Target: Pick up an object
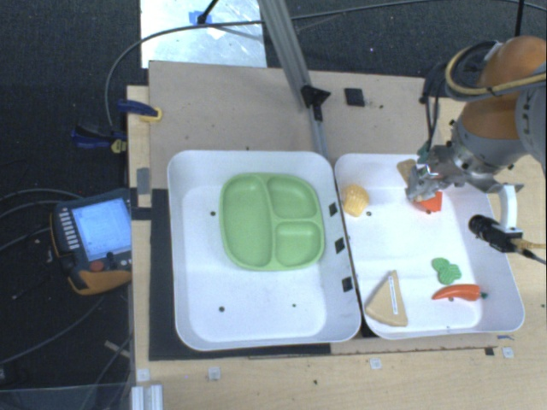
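My gripper hangs over the back of the right bin, directly above a small orange-red piece that peeks out beneath it. A yellow lump lies at the bin's left side. Near the front lie a tan sandwich wedge, a green leafy piece and an orange carrot. A tan item sits just behind the gripper, partly hidden.
The left bin holds a green divided plate. A black fitting on the arm juts over the right bin's right rim. A metal pole slants across the back. A teach pendant lies left of the bench.
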Controlling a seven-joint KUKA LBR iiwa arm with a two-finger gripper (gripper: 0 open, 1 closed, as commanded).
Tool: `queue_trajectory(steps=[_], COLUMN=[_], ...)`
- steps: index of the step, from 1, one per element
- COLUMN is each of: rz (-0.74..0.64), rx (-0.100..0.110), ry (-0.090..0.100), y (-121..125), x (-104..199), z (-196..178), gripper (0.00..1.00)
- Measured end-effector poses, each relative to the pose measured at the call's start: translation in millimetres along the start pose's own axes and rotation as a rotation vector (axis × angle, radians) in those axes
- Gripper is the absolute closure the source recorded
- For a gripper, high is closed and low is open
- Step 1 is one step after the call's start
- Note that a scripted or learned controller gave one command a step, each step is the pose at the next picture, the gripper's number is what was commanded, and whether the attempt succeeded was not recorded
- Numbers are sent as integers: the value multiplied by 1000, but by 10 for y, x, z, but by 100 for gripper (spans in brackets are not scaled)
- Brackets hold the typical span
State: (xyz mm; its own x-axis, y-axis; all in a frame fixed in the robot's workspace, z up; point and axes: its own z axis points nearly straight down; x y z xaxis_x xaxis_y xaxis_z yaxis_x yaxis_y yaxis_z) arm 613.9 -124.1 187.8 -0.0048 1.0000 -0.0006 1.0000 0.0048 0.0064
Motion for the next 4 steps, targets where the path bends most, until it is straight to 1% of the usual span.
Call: queue_trajectory(steps=[1, 2, 3, 4], rz=[-1, -1, -4, -5], rx=[-3, 3, 5, 7], ry=[-1, 0, 3, 3], y=[61, 71, -158, -243], x=[6, 7, 506, 1066], z=[-648, -700, -739, -643], gripper=[100, 100, 100, 100])
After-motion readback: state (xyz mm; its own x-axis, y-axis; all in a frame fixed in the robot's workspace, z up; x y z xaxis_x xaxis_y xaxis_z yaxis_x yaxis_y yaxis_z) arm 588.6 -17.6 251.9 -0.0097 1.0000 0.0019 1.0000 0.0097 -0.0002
